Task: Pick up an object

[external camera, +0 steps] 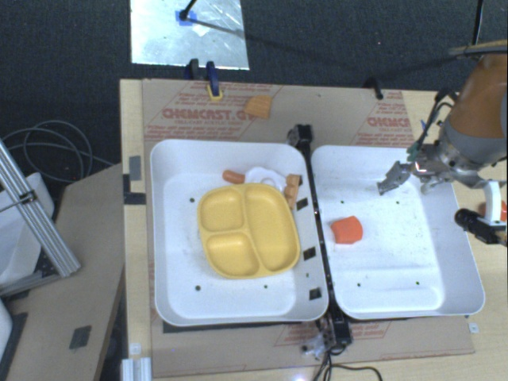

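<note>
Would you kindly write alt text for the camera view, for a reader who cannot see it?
A grey robot arm reaches from the right, its gripper above the right white bin, which holds an orange block. The left bin holds a yellow divided plate and a few small items behind it.

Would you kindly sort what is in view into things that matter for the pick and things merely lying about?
For the pick:
- two-finger gripper, above the right white bin
- orange block in that bin

Lying about:
- yellow divided plastic tray, left bin
- small orange sausage-shaped piece
- tan block on the cardboard
</note>
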### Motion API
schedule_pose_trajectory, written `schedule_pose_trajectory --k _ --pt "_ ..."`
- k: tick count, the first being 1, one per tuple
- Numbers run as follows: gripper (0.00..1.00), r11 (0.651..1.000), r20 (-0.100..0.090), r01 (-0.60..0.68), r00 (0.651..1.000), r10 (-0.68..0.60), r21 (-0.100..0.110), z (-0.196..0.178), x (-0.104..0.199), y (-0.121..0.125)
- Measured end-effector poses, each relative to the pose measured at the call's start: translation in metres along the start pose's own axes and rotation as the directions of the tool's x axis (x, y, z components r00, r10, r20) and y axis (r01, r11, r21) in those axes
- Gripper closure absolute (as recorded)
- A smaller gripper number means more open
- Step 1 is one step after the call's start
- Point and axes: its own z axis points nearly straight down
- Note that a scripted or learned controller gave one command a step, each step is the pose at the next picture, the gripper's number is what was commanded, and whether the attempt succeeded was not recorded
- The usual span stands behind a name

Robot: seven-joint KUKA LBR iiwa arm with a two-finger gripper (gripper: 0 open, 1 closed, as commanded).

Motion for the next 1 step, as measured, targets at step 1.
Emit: schedule_pose_trajectory --k 1 --pt "0.0 1.0 -0.006 0.006 1.0 -0.006 0.01 0.0702 0.0702 -0.045"
